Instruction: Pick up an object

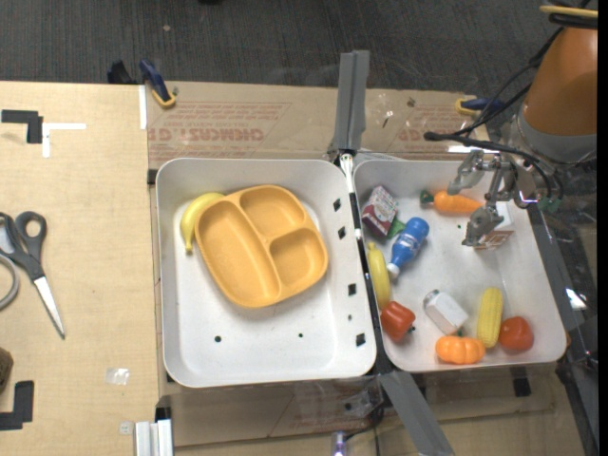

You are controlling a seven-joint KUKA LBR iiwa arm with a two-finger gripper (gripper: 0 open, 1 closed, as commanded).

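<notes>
My gripper [483, 218] hangs over the far right part of the right bin [546, 274], under the grey wrist with its orange band. Just below it lies a small white and brown box [498, 239], and an orange carrot [453, 201] lies to its left. Nothing can be made out held in it. The same bin holds a blue bottle [407, 245], a dark red packet [380, 209], a yellow piece [380, 274], a red pepper [397, 319], a white can [444, 310], a corn cob [489, 316], a tomato [516, 333] and a small orange pumpkin [460, 350].
The left bin [190, 350] holds a yellow divided plate [261, 243] with a banana [193, 218] tucked at its left edge. A grey divider [350, 103] runs between the bins. Scissors [33, 264] lie on the wooden bench at far left, and a blue clamp [157, 82] sits behind.
</notes>
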